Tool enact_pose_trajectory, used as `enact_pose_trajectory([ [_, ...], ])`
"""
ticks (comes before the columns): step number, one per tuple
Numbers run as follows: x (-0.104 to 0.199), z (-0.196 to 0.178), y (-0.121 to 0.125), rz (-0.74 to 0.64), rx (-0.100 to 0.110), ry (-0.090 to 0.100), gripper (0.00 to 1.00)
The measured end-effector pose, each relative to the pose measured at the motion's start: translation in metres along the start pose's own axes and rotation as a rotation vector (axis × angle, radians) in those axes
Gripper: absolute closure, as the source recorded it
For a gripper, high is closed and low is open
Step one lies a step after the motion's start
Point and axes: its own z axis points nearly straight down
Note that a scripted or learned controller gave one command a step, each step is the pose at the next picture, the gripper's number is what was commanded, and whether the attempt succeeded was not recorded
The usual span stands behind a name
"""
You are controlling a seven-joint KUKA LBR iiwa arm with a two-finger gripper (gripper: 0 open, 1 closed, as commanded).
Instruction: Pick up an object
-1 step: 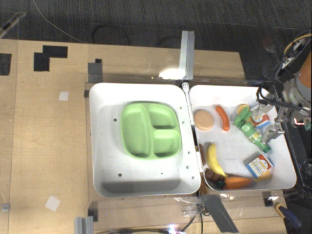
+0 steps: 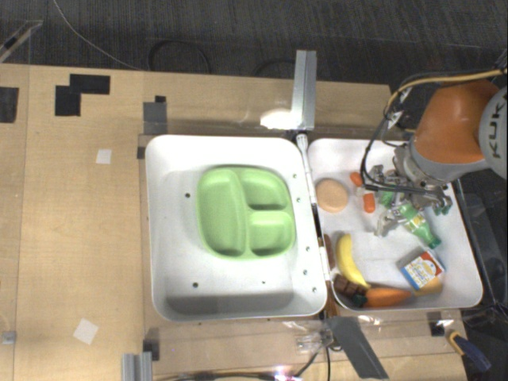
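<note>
The gripper [image 2: 405,205] is seen low over the right bin [image 2: 468,292], just above a green packet [image 2: 419,227]; whether it is open or closed cannot be told. From the left, a green divided plate [image 2: 244,211] is seen lying in the left bin [image 2: 171,292]. In the right bin are found a round tan disc [image 2: 332,195], a banana [image 2: 349,262], a small orange piece [image 2: 369,203], a carrot [image 2: 387,297] and a small carton [image 2: 421,270].
</note>
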Motion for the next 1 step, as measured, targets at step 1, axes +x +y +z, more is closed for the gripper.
enact_pose_trajectory([
  [1, -0.0333, 0.0087, 0.0561, -0.007, -0.001, -0.003, 0.0],
])
